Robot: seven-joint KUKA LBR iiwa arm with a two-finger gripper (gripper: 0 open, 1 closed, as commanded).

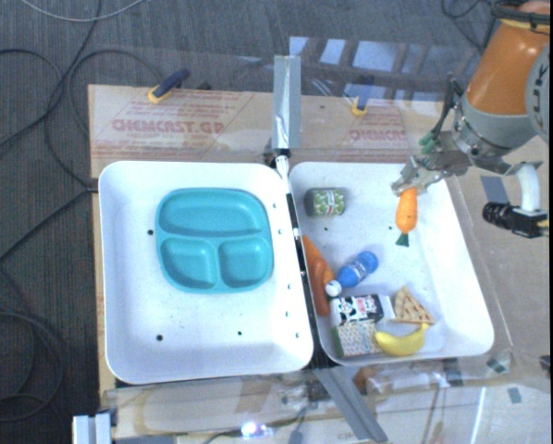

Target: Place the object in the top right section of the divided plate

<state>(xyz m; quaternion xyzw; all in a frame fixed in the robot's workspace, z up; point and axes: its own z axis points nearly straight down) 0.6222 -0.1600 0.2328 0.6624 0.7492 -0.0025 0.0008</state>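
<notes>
A teal divided plate point(214, 239) lies in the left white bin point(129, 331), with one wide section at the top and two smaller sections below. My gripper point(408, 187) hangs over the upper part of the right bin point(471, 313). A small orange carrot point(405, 215) hangs upright from its fingers, green tip down, above the bin floor. The gripper is shut on the carrot's upper end. The grey arm with the orange band point(509, 63) comes in from the upper right.
In the right bin lie a green can point(325, 202), another carrot point(315, 261) along the left wall, a blue bottle point(353, 272), a black-and-white carton point(358, 309), a cracker slice point(411, 307) and a banana point(399, 342). A metal divider post point(285, 109) stands between the bins.
</notes>
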